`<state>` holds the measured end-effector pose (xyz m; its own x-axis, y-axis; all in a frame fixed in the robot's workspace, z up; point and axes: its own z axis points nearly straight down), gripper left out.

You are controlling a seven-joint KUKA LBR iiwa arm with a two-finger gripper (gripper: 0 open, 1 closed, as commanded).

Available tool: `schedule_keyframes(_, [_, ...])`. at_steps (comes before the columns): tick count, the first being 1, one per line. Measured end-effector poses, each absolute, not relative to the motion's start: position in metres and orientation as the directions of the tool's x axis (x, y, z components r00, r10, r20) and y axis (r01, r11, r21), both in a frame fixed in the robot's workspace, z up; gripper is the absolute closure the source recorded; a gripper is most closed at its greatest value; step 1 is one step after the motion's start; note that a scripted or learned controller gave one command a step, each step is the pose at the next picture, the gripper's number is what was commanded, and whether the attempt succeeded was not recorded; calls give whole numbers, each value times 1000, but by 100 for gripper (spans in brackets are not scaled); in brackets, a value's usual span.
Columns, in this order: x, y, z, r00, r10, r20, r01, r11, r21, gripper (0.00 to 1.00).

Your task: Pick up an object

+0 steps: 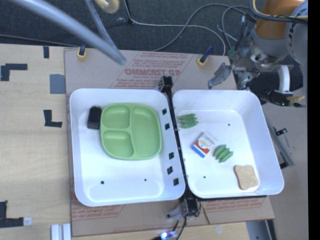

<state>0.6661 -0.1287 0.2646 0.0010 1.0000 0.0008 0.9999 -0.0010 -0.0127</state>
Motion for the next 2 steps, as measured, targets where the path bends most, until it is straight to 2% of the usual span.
schedule_keyframes(1, [667,-128,273,-2,1000,0,1000,2,-2,0])
schedule_keyframes(2, [668,-135,214,-2,1000,-2,1000,2,-3,0])
